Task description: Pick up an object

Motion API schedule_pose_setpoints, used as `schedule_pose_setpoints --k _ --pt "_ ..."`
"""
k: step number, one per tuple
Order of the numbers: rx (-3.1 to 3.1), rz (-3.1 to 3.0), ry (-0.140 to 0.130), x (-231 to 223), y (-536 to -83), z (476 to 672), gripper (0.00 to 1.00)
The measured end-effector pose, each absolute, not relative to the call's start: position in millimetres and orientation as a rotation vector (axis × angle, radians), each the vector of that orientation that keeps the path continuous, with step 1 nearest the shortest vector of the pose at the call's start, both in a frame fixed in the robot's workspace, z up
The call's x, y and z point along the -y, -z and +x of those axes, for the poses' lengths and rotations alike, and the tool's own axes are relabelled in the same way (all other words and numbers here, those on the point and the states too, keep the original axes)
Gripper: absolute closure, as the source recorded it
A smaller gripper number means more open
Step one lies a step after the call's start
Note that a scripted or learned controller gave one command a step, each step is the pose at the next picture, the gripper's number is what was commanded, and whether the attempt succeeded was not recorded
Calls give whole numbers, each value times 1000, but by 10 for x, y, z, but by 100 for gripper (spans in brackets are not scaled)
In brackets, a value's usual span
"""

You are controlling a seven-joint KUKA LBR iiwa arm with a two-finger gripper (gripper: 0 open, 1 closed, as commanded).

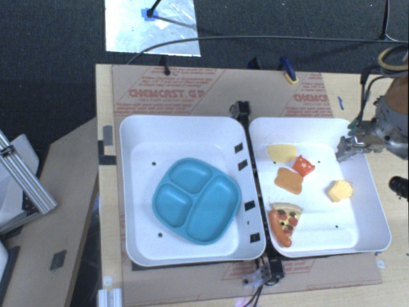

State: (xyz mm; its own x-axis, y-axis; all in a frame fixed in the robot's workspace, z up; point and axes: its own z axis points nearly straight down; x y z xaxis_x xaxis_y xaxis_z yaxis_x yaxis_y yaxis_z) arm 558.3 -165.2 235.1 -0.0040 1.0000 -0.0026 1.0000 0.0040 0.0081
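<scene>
Two white bins on the table: left bin (137, 171) has one blue tray (196, 200); right bin (364, 190) has five toy foods, including a pizza slice (285, 221). End effector (353, 147) sits over its right rim, grip unclear.

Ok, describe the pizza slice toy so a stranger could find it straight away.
Start at the right-hand shallow white bin, the one beside the bin holding the blue divided plastic plate. Go to its front left corner, by the wall between the bins. The flat triangular toy pizza slice lies there, the only piece with dark spots on red; the others are plain yellow, orange or red.
</scene>
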Motion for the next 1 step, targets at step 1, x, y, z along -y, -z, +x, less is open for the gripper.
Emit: schedule_pose_setpoints --k 1 --pt "-2223 2210 -6 1656 -2895 5600 100"
